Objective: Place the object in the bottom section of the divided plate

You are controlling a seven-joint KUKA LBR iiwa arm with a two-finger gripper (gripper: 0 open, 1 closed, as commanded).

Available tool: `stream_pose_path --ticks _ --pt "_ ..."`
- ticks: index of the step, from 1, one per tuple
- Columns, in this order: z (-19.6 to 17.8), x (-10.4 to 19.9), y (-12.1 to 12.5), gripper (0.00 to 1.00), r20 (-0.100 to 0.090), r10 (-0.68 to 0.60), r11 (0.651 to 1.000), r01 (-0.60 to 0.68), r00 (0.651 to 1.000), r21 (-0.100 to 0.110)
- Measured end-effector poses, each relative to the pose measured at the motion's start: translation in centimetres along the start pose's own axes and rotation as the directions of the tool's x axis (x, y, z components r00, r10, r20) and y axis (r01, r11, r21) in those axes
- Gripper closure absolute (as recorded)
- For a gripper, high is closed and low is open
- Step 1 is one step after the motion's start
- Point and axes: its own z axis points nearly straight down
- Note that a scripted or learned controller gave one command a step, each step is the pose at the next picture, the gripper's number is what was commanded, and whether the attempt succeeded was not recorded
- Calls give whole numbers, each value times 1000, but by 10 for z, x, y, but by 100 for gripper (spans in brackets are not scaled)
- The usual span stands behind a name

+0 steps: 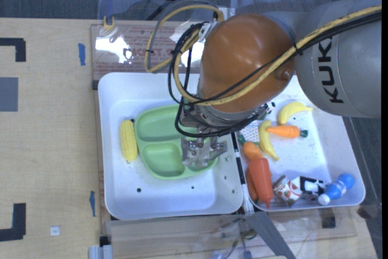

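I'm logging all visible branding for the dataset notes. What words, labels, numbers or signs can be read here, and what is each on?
"KU": large black letters on the grey arm, cut off by the picture's edge, so the word is incomplete.
Small packet in the right bin: printed markings, too small and blurred to read.
Strip behind the left bin: reddish printing under shiny film, not readable.
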Motion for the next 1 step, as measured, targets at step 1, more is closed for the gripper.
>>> stream_pose_path --ticks 1 --pt "0 0 0 0 0 0 1000 0 1000 0"
